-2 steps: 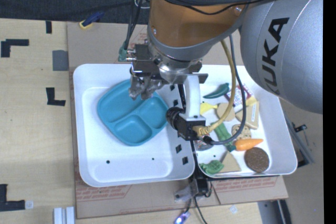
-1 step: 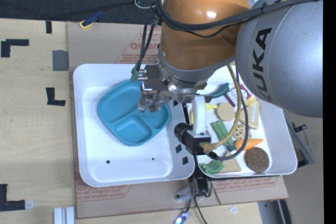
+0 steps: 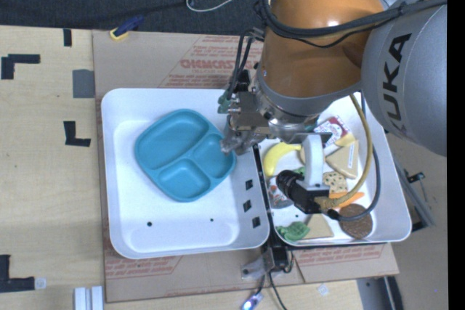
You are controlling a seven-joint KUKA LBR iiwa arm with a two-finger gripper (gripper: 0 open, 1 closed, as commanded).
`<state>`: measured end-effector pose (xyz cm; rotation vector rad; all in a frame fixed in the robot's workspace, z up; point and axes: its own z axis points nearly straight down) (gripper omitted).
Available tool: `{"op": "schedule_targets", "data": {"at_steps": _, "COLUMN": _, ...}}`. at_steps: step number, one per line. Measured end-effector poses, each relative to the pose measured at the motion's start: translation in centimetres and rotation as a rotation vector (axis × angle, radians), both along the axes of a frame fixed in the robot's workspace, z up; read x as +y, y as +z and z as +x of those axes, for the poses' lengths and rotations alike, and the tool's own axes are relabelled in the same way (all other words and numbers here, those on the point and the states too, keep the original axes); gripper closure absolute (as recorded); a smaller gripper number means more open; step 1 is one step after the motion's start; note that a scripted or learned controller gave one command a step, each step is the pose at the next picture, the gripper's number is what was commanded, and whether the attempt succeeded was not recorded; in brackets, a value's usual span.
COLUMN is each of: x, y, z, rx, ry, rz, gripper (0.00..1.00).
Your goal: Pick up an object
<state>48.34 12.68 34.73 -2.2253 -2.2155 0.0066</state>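
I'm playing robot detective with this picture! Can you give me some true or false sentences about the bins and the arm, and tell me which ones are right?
1. The blue plate lies in the left bin. True.
2. The blue plate is one flat dish with no sections. False: it is divided into compartments.
3. The yellow banana is in the right bin, among other small things. True.
4. The gripper hangs over the middle of the right bin. False: it is by the blue plate's right edge, near the wall between the bins.
5. The arm has an orange part above the wrist. True.
6. The blue plate is stacked on the banana. False: they lie in different bins.
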Motion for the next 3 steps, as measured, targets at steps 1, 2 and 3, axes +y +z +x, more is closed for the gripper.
{"op": "schedule_targets", "data": {"at_steps": 1, "x": -5.0, "y": 10.0, "z": 0.1, "rx": -0.014, "ry": 0.001, "rz": 0.003, "gripper": 1.00}}
{"op": "schedule_targets", "data": {"at_steps": 2, "x": -1.4, "y": 14.0, "z": 0.0, "rx": -0.008, "ry": 0.009, "rz": 0.003, "gripper": 1.00}}
{"op": "schedule_targets", "data": {"at_steps": 3, "x": 4.2, "y": 14.8, "z": 0.0, "rx": -0.004, "ry": 0.011, "rz": 0.003, "gripper": 1.00}}
